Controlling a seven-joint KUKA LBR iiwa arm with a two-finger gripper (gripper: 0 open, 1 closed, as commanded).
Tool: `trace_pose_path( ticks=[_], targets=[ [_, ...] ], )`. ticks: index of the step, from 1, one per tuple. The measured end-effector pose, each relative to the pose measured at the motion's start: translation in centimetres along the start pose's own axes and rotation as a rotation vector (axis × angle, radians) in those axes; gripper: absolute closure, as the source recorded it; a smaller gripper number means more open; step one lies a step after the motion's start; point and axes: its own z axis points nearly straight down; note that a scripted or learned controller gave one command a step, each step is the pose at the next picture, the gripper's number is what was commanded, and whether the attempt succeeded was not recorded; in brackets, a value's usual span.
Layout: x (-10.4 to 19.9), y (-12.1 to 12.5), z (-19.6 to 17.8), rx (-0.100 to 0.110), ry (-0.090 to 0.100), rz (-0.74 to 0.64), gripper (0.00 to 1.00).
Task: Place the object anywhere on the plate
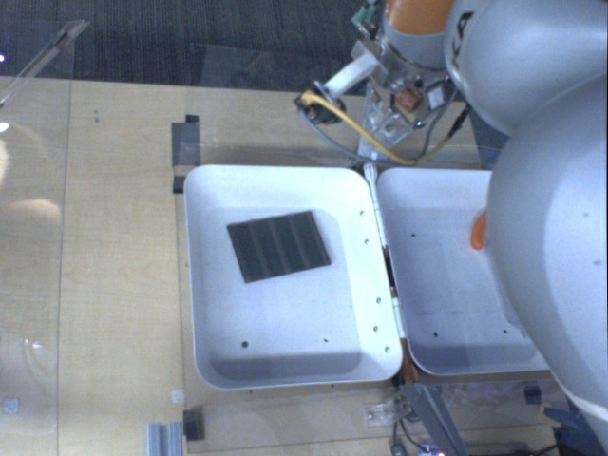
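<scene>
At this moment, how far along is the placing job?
Nothing looks done: the dark plate in the left bin has nothing on it. The hand hangs above the bins' far edge, with no object seen in it. An orange object lies in the right bin, partly hidden by the arm. Grasp and placement remain.

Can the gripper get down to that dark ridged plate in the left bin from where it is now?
Probably yes. The dark plate lies flat in the left bin with nothing on it or over it. The gripper hangs above the bench past the bins' far rims, so its way down looks free.
</scene>
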Motion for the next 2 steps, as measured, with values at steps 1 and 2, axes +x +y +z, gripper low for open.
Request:
trace_pose_path(
  ticks=[1,2],
  targets=[
    [-2.4,1.4,-3.6,-0.001,0.000,0.308,1.00],
    [-5.0,2.2,-3.1,0.000,-0.006,0.008,1.00]
  ],
)
